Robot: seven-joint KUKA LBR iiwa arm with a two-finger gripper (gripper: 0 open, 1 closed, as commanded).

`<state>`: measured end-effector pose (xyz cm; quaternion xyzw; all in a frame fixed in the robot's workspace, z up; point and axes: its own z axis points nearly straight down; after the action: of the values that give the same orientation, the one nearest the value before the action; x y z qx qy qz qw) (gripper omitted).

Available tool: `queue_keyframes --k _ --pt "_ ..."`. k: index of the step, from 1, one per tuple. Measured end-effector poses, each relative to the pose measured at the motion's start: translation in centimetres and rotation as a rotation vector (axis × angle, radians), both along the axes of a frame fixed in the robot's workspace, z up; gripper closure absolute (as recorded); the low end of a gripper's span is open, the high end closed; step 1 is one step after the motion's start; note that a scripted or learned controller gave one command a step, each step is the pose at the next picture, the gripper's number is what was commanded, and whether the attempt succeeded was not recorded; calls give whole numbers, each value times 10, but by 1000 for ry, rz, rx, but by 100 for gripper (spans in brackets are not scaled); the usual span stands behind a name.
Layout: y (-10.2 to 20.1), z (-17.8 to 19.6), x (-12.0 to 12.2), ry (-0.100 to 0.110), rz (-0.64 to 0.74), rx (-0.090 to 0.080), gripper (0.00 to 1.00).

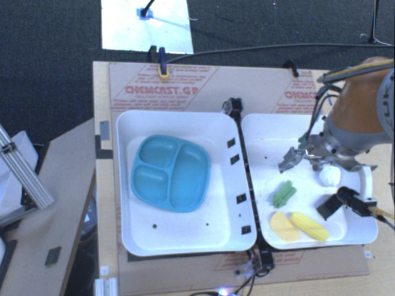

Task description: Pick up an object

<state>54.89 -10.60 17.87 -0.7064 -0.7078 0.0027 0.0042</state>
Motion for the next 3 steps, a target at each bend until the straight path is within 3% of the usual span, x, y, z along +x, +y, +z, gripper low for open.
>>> queue_keyframes --k 1,3 --pt "0 4 2 -8 2 -2 0" --pt "10 -97 -1 -7 -1 -1 0"
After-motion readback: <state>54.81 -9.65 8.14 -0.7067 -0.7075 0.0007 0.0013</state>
